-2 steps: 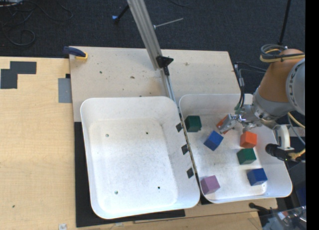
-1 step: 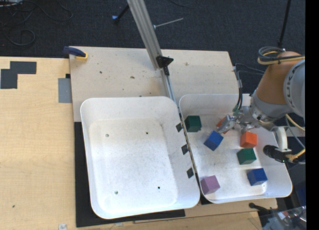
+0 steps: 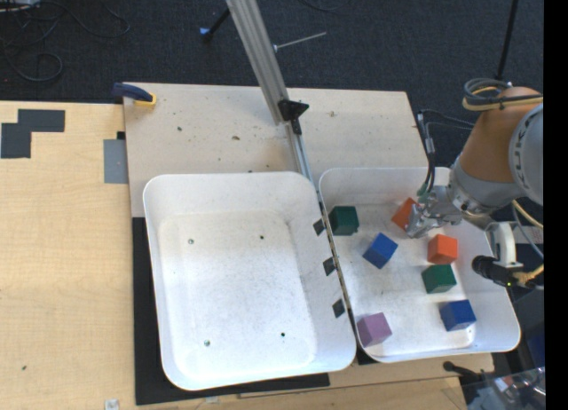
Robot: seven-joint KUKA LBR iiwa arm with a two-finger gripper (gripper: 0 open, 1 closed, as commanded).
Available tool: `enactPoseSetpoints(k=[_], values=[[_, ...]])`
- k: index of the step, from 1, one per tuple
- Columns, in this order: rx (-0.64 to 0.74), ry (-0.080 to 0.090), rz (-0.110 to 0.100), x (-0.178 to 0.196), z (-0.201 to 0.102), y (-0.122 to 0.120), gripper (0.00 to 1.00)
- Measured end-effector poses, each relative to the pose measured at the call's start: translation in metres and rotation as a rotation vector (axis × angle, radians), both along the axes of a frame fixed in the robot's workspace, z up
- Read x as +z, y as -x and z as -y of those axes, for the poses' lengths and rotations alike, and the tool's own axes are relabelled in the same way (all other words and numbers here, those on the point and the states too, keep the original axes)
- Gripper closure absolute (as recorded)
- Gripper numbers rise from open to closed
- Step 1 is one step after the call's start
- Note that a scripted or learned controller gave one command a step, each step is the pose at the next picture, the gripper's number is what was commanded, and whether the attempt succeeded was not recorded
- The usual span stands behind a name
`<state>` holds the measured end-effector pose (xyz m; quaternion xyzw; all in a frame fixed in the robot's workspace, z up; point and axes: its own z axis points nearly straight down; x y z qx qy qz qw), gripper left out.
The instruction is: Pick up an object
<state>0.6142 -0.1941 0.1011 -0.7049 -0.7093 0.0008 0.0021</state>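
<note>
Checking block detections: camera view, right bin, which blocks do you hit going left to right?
Dark green block → purple block → blue block → orange block beside the end effector. The remaining blocks further right overlap in order, so left out.

A pale wooden desk [image 3: 62,257] stands on dark carpeted floor [image 3: 373,18] strewn with black cables [image 3: 35,53]. A slanted aluminium rail [image 3: 257,49] rises from a speckled beige board [image 3: 213,129] on it.
</note>
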Motion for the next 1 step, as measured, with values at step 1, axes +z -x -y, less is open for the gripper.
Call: enactPoseSetpoints(k=[1], values=[[-0.002,0.002,0.007,0.0567,-0.004,0.0076,1.0]])
